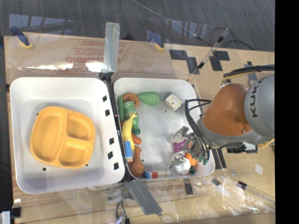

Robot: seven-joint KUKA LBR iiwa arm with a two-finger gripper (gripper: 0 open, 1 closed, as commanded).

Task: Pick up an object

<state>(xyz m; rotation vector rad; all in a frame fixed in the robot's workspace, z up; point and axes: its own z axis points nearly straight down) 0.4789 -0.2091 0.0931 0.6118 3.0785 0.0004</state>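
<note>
Low in the right bin [154, 85], by its near right corner, the metal claw [183, 148] hangs over small glossy toys [187, 164], white, orange and purple; its grip cannot be told. A smooth yellow compartment tray [63, 136] fills the left bin [18, 125].

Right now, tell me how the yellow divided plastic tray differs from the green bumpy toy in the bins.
The yellow divided plastic tray lies in the left white bin; the green bumpy toy lies in the right white bin, near its far wall. The tray is much larger and has its bin to itself, while the toy shares its bin with many small items. The tray is smooth with compartments; the toy is knobbly and oval. Both lie untouched, away from the gripper.
</note>
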